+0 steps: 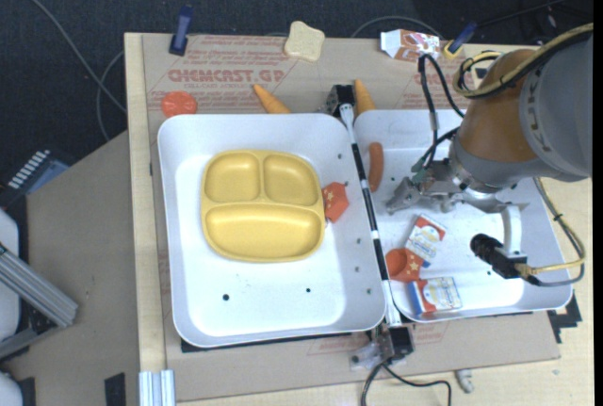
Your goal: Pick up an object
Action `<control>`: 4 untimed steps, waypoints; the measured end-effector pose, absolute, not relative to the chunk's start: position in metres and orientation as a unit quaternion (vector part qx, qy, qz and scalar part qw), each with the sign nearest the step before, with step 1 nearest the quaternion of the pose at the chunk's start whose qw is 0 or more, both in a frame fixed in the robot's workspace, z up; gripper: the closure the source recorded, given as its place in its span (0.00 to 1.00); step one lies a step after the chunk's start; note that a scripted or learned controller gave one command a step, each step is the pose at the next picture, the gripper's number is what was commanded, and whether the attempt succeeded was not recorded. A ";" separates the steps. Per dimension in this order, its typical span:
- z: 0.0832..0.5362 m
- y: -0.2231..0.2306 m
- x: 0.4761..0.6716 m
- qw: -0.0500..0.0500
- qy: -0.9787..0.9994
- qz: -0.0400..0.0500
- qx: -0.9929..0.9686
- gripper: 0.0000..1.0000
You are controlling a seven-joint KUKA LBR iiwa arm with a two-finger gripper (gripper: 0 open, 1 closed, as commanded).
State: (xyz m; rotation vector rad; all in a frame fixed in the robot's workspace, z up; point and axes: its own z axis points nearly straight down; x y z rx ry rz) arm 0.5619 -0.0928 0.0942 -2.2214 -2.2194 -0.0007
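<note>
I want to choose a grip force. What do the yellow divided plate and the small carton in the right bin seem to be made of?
Yellow divided plate: probably moulded plastic, smooth and slightly glossy, one even colour with rounded compartment edges. Small carton: probably printed cardboard, flat faces with red and white print; its finish is too small to judge.

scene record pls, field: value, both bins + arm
left bin: yellow divided plate; small red piece by its right edge
right bin: orange sausage-like piece; red-white carton; red round piece; flat packet
arm: over right bin
gripper: low in right bin, above the carton; finger state unclear
bench: bread-slice toy behind the bins
</note>
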 end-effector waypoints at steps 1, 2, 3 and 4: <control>0.084 -0.108 0.509 0.001 -0.707 0.001 -0.708 0.00; 0.084 -0.091 0.527 -0.001 -0.707 0.000 -0.707 0.00; 0.094 -0.092 0.527 -0.001 -0.707 -0.001 -0.707 1.00; 0.185 -0.015 0.545 0.000 -0.708 -0.001 -0.707 1.00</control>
